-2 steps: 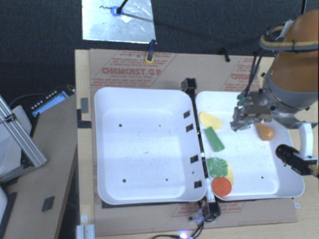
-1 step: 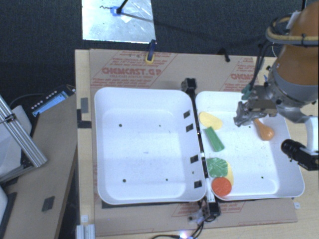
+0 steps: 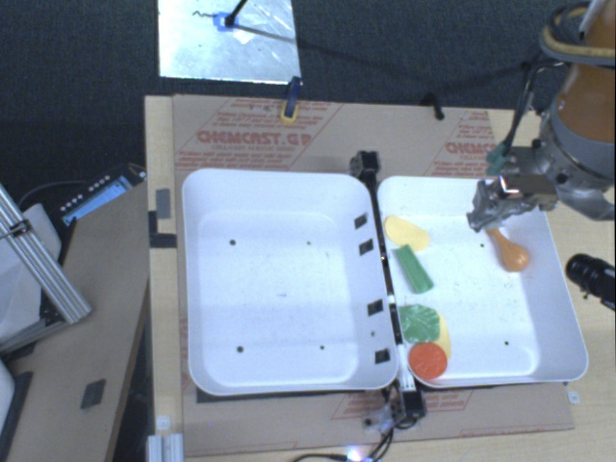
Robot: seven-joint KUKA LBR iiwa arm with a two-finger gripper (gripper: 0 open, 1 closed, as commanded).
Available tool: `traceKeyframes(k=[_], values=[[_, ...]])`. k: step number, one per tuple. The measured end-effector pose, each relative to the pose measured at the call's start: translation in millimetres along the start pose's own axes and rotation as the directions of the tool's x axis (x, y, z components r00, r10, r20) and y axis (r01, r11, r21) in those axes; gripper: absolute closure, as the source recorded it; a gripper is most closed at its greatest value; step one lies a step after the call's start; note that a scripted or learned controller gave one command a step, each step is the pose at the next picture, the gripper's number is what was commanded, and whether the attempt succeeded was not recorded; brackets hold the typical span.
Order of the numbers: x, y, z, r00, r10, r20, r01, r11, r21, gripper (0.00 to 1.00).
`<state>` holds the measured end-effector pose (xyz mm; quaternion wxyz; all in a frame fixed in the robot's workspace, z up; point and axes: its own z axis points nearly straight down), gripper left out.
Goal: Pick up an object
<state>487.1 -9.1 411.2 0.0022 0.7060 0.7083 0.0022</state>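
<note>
One orange gourd (image 3: 509,250): long axis diagonal, neck toward gripper (image 3: 486,216).

Gripper (image 3: 486,215) over right bin (image 3: 549,354), 2 o'clock corner. Orange pear-shaped toy (image 3: 509,250) just below it at 5 o'clock. Yellow piece (image 3: 405,230), green stick (image 3: 415,269), green round (image 3: 420,321), red disc (image 3: 428,359) along bin's 9 o'clock wall. Left bin (image 3: 207,195) beside it.

Bright even light, soft focus, foil glare
</note>
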Motion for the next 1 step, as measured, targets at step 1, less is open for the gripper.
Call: traceKeyframes(k=[1], values=[[3.7, 10.5, -21.1, 1.000, -0.001, 0.000, 0.001, 1.000, 0.001, 1.00]])
